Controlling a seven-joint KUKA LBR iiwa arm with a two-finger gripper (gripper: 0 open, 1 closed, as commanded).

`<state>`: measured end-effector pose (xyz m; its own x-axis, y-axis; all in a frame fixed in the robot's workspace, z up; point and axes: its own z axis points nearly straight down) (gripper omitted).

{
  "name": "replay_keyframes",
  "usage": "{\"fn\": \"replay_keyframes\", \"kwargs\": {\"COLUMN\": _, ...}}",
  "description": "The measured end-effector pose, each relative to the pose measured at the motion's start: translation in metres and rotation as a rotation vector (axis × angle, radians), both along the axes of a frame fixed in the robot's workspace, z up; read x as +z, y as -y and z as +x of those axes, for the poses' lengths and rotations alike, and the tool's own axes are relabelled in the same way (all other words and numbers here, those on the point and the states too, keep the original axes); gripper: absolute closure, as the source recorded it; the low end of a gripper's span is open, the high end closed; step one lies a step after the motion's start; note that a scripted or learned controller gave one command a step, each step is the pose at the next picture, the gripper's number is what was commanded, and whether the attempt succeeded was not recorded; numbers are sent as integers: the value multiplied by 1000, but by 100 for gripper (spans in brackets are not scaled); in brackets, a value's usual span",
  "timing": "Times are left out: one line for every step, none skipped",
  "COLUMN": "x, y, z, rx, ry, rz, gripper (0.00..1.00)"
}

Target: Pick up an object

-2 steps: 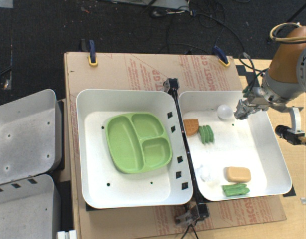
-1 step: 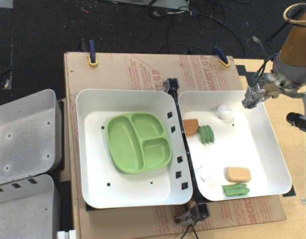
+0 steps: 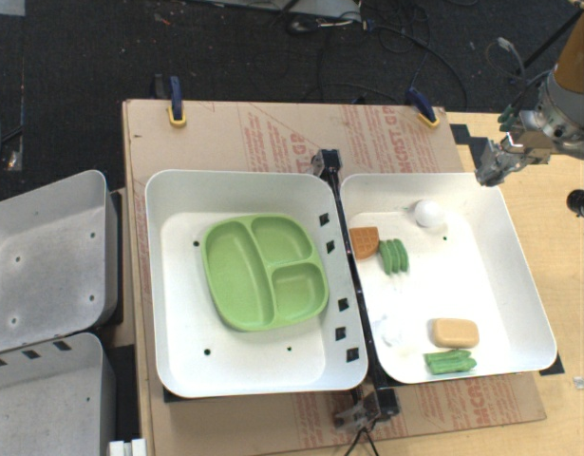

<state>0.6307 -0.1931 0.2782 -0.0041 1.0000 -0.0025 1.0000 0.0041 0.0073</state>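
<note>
The right bin [image 3: 505, 255] holds several small items: a white ball [image 3: 428, 214] near its far side, an orange waffle-like piece [image 3: 365, 242], a ridged green piece [image 3: 395, 256], a tan bread-like block [image 3: 454, 332] and a green bean-shaped piece [image 3: 450, 361] near the front. My gripper [image 3: 489, 168] hangs at the far right, just beyond the right bin's far corner and apart from every item.
The left bin [image 3: 168, 255] contains a green divided plate [image 3: 267, 272]. Black clips run along the seam between the bins. Both bins rest on a cardboard sheet [image 3: 263, 131] held by blue-and-yellow clamps. Spare white bins [image 3: 45, 255] lie at the left.
</note>
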Motion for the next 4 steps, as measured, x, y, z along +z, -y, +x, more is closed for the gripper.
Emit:
{"fn": "replay_keyframes", "kwargs": {"x": -6, "y": -46, "z": -14, "rx": 2, "ry": -9, "rz": 3, "gripper": 100}}
{"fn": "replay_keyframes", "kwargs": {"x": -14, "y": -97, "z": -7, "rx": 3, "ry": -7, "rz": 3, "gripper": 100}}
{"fn": "replay_keyframes", "kwargs": {"x": -31, "y": -149, "z": -12, "rx": 4, "ry": -9, "rz": 4, "gripper": 100}}
{"fn": "replay_keyframes", "kwargs": {"x": -33, "y": -201, "z": -30, "rx": 3, "ry": -10, "rz": 3, "gripper": 100}}
